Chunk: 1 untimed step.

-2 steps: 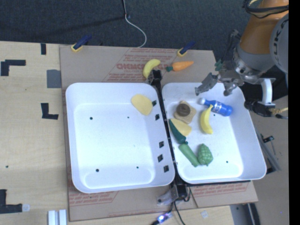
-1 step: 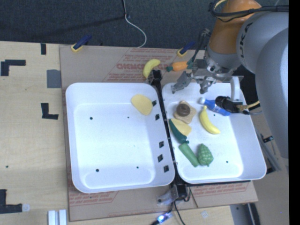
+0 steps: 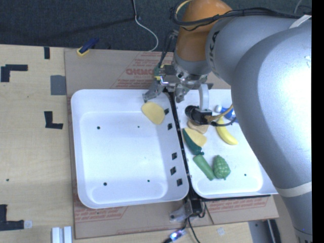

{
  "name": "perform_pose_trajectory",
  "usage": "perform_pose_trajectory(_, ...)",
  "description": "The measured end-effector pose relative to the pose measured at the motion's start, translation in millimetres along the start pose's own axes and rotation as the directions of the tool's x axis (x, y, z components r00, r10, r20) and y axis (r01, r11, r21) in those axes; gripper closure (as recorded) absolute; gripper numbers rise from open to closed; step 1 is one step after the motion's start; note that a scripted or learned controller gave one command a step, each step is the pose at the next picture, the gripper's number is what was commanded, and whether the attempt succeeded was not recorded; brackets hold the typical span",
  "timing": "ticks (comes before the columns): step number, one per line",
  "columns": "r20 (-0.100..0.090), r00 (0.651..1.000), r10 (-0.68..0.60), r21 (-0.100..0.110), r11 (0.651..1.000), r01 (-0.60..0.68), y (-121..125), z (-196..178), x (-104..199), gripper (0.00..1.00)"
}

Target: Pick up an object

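Note:
A pale yellow object point(image 3: 154, 112) lies in the left bin point(image 3: 96, 135), in its far right corner by the divider. My gripper point(image 3: 177, 96) hangs just above that corner, straddling the wall between the bins. Its fingers are spread open, with the left fingertip point(image 3: 151, 94) just above the yellow object and the other finger over the right bin. Nothing sits between them. The orange band and grey wrist rise directly above.
The right bin point(image 3: 238, 184) holds a banana point(image 3: 226, 134), a black ring-shaped piece point(image 3: 195, 114), a yellow wedge point(image 3: 196, 137), a dark teal item point(image 3: 191, 144), a green cucumber point(image 3: 203, 166) and a bumpy green fruit point(image 3: 221, 167). The big grey arm covers the bench's right side.

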State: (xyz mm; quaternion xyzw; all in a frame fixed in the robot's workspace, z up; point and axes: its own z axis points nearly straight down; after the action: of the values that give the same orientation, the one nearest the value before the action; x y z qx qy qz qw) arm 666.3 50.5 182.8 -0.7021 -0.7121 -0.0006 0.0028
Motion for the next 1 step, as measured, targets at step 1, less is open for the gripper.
perform_pose_trajectory(1,0.003,1.000,0.003,0.005,1.000,-0.003,-18.9,60.6,97.9,0.00)
